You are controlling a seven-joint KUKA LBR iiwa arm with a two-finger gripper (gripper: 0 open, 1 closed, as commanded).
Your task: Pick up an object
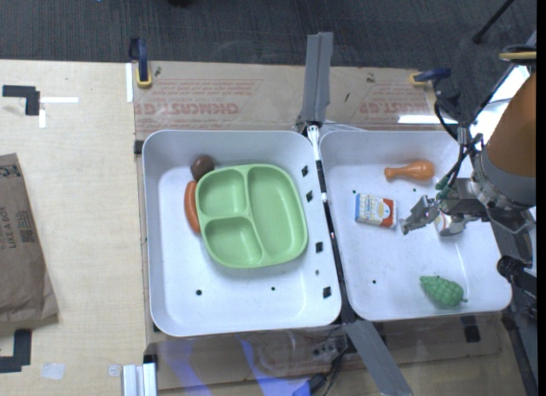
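Gripper over right bin, grip state unclear. Carton just left of it, long axis left-right; nearest pick.

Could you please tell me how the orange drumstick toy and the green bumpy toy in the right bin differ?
The orange drumstick toy is long, smooth and lies near the bin's far wall; the green bumpy toy is stubbier, knobbly and sits by the near wall. Both lie loose in the right bin, apart from the gripper.
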